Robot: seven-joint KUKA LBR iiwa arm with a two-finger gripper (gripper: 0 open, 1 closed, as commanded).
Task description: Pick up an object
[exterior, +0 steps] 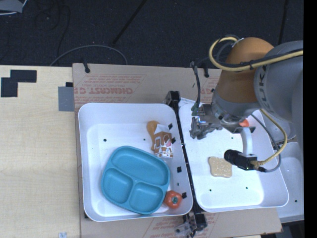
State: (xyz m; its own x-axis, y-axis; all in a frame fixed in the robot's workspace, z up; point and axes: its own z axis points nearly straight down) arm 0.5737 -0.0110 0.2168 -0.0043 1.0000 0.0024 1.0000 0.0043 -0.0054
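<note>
White plastic, two shallow bins side by side on a cardboard-lined bench, seen from the single overhead camera. Left bin (91, 133): one blue divided plate (134, 179), three compartments, lying flat toward the near side; one small red tomato-like toy (173, 199) just beside the plate's near right corner, against the bin's right wall; one tan, drumstick-like toy piece (152, 128) at the far middle; one small printed packet (163, 146) touching it on the near side, tilted. These four items look loosely scattered, as is usual for a grasping bin, not arranged. Right bin (247, 195): one flat tan piece resembling a slice of toast (220, 167), lying alone on the bin floor near the middle, with bare white floor nearer the camera. One arm, grey with an orange band (242, 83), reaching in from the right over the right bin's far half; its gripper (199, 129) hangs at the bin's far left, close by the divider, well apart from the toast-like piece. Jaw opening cannot be told from this angle; nothing is seen between the fingers. One black cylindrical fitting (238, 159) on cabling sits just right of the toast-like piece. Judged status: no object picked yet; the toast-like piece is the nearest candidate, the only loose item in the bin under the arm.
</note>
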